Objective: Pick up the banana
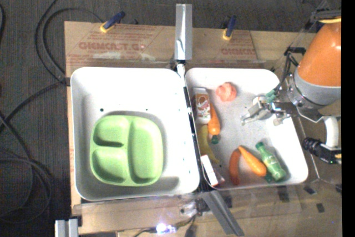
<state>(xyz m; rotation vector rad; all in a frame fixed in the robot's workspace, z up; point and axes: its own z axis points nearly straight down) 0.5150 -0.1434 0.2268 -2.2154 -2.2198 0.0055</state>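
The banana (204,143) lies along the right bin's (288,177) left wall, half hidden under an orange carrot-like toy (214,121); likely light, stiff, slick plastic, best pinched across its exposed near middle. Farther right, the gripper (252,112) hovers with fingers spread, holding nothing.

A green divided tray (128,149) lies in the left white bin (80,91), while the right white bin (244,76) holds a pink ball-like toy (226,91) at the far side, a small packet (201,105), two orange carrots (214,122) (252,161) and a green bottle (271,162).
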